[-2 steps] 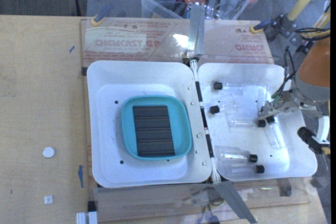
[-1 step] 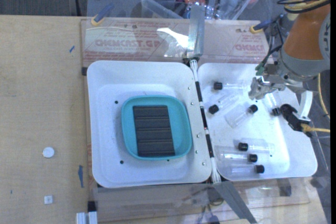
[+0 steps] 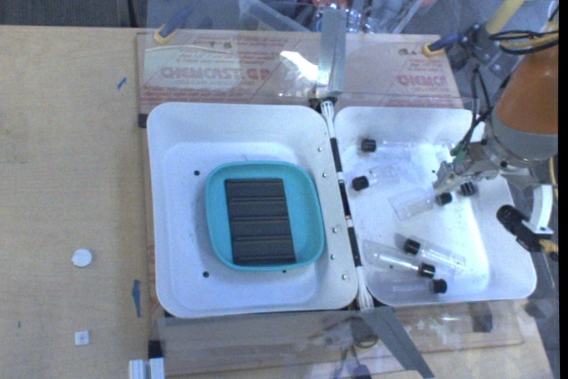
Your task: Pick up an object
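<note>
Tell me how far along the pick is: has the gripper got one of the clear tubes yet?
Done: the arm has reached into the right bin, and the gripper sits low at its right side, by the clear tubes with black caps. In hand: nothing visibly held; no tube shows between its fingers. Left: grasp one and lift it. The teal tray in the left bin looks untouched.

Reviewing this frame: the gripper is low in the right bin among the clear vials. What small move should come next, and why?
Probably a short descent onto the black-capped vial just below the gripper. The gripper sits low over the right bin, nothing shows between its tips, and that vial lies apart from the cluster of vials nearer the front, so it looks the closest target.
</note>
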`<state>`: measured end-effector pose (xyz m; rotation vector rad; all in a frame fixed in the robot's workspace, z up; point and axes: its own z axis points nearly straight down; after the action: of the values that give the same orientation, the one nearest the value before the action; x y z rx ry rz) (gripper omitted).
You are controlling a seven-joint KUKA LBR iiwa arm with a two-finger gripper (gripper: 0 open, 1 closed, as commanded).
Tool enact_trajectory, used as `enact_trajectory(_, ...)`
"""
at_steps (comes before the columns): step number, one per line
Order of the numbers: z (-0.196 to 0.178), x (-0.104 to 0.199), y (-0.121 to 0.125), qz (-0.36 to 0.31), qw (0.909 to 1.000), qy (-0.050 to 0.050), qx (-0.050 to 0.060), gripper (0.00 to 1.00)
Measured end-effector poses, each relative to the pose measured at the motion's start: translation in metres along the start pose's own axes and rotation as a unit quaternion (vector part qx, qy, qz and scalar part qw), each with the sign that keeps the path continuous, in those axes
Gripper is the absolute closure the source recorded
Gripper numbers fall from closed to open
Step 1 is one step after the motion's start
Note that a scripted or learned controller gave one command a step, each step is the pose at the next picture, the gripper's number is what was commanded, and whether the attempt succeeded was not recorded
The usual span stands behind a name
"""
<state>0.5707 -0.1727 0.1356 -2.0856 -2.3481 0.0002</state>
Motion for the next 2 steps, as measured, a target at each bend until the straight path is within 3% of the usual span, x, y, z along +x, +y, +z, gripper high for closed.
enact_trajectory(1,-0.063,0.036,0.086,-0.006,1.0,-0.001,-0.002,1.0)
enact_trajectory(2,0.015,0.013,0.022,-0.152,0.9884,0.0,-0.001,1.0)
